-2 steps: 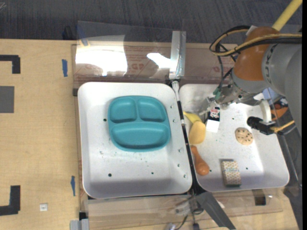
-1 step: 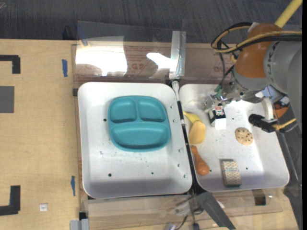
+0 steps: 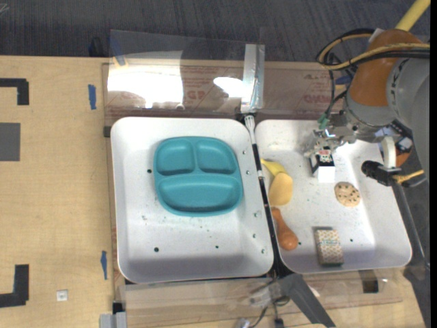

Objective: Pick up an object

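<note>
We see the end effector (image 3: 323,157) low in the right bin (image 3: 382,251); whether it is spread or pressed together, we cannot tell. The cookie (image 3: 347,194) lies nearest, just beyond it toward the bin's front right.

I see glossy white plastic bins (image 3: 184,265), speckled; a smooth matt teal plastic tray (image 3: 198,175); a raw wood bench (image 3: 48,183); clear shiny sheeting (image 3: 177,80) at the far side.
</note>
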Robot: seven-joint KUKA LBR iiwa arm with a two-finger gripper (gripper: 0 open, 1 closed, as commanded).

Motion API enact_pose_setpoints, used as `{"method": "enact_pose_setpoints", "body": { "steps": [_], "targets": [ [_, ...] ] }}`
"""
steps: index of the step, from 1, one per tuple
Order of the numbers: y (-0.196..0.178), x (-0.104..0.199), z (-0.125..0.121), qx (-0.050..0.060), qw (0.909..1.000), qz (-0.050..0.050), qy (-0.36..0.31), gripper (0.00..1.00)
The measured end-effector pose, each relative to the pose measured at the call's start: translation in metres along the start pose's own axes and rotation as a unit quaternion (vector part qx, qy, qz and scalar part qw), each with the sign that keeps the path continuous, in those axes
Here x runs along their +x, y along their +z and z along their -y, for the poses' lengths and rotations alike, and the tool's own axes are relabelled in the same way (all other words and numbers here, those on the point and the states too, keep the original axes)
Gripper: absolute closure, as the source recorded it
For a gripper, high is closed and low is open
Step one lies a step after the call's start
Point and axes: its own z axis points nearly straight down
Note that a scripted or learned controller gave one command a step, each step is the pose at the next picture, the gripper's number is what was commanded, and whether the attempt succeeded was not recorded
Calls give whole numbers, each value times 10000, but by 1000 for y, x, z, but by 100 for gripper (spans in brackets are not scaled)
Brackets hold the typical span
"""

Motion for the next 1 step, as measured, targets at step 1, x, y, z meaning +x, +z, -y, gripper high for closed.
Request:
{"method": "enact_pose_setpoints", "body": {
  "steps": [1],
  "targets": [
    [-88,75,5,-66,9999,-2,-129,100]
  ]
}}
